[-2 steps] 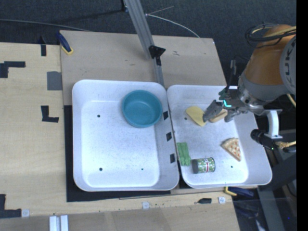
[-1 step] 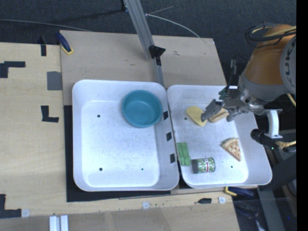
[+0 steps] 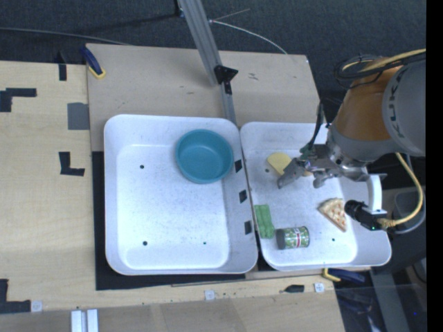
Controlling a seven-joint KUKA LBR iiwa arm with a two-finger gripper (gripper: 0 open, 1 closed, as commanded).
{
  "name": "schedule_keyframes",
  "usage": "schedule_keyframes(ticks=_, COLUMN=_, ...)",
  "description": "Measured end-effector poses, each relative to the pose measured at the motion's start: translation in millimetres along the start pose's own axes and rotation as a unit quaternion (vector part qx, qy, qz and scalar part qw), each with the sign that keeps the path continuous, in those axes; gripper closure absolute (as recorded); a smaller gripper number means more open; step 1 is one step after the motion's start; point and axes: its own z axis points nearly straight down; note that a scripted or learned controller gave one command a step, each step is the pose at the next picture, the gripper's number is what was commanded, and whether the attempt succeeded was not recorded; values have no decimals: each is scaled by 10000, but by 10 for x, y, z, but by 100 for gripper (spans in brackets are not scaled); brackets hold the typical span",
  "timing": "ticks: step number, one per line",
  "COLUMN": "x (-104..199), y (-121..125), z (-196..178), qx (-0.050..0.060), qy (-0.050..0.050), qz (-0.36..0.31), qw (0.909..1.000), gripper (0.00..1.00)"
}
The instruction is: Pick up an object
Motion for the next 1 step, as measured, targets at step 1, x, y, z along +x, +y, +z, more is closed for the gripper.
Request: schedule_keyframes(ticks=1, x=-73, y=-64, z=498, qx=-1, qy=-2, qz=7, qw=10000, gripper=0)
